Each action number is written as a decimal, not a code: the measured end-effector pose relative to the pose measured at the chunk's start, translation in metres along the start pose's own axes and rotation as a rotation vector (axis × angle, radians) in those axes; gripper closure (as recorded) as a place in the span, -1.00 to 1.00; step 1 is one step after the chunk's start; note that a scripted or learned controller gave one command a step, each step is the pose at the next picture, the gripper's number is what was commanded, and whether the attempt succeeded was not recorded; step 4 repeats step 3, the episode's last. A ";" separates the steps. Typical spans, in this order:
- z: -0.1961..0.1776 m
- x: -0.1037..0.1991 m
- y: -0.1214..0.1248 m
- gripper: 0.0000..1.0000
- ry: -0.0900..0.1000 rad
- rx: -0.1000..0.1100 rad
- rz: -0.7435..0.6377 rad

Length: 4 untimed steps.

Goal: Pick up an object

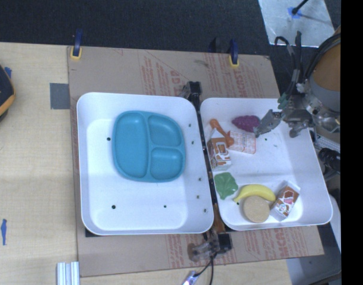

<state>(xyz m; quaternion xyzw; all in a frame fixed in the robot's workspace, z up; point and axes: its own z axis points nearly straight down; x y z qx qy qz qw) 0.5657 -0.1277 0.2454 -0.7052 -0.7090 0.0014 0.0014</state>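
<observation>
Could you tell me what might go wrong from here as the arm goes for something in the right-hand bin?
1. The tool hangs open near the bin wall at the upper right, so a descent here could clip that wall.
2. The purple piece lies close beside a small packet; a finger might nudge one while closing on the other.
3. The banana, round cracker and carton crowd together, so a grasp there may catch two.

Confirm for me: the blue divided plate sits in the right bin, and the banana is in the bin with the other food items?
Not quite. The camera view shows the blue divided plate in the left bin, not the right. The banana does lie in the right bin with the other food items.
</observation>
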 end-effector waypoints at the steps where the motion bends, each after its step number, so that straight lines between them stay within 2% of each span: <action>1: 0.132 0.013 0.033 -1.00 -0.002 -0.003 0.001; 2: 0.147 0.028 0.094 -1.00 -0.005 -0.013 0.003; 3: 0.137 0.028 0.095 1.00 -0.004 -0.012 0.000; 4: 0.137 0.028 0.095 1.00 -0.004 -0.012 0.000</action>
